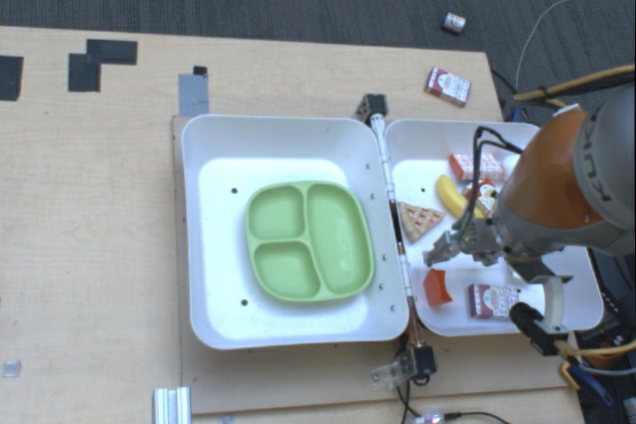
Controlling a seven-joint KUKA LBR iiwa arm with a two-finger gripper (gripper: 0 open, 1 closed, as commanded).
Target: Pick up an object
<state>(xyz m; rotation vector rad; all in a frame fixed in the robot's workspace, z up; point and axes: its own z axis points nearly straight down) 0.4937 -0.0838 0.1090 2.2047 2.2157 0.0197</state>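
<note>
You have the arm (pixel 566 184) reaching in over the right bin (pixel 586 308), its orange band sitting above the bin's middle. The gripper (pixel 449 248) points toward the divider between the two bins, low over the bin floor; you cannot tell from this angle how far apart its tips stand, and nothing shows between them.

Look at what lies around it. The waffle slice (pixel 417 218) rests just beside the gripper, on the side toward the far rim, close to the divider. The yellow banana (pixel 452 195) lies a little farther up, partly tucked under the wrist. The small red block (pixel 436 287) sits just on the near side of the gripper, apart from it. A red-and-white packet (pixel 493 300) lies near the bin's front wall, and another red packet (pixel 465 165) shows near the back, by the cable.

In the left bin (pixel 214 243) you see a green divided plate (pixel 309 241). On the bench (pixel 89 243) beyond the bins lies a small red box (pixel 448 86).
</note>
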